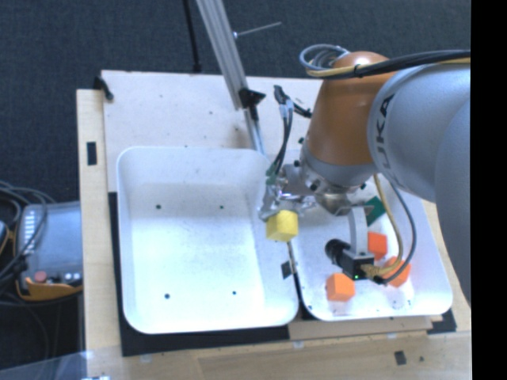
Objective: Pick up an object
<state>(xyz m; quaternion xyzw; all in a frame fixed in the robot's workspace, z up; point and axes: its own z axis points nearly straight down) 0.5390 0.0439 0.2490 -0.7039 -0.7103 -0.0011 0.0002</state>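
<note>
Dark carpet surrounds a pale wooden bench (158,109) bearing two shallow white bins side by side. Yellow object (282,226): small, rounded, sits over the seam where the two bins meet, about midway along it. Directly above and touching it in this view is the gripper (279,207), a cluster of metal parts and cables pointing down and to the left. Whether the jaws are open or closed on the yellow object cannot be told from this slant; contact looks close, grip not confirmed. Behind the gripper: orange band (348,109), then the grey arm (432,125) coming in from the right. Lettering on the grey casing runs vertically, partly cut off, legible as "UKA". Right bin (432,287), largely under the arm: an orange block (341,286) near the front edge, two more orange pieces (377,244) (400,274) further right, a green piece (374,209) half hidden below the wrist. Left bin (190,236): a few dark specks on its floor. Aluminium post (222,38) slants up from behind the bins. Grey box with cables (55,240) on the floor at far left; no readable label.
</note>
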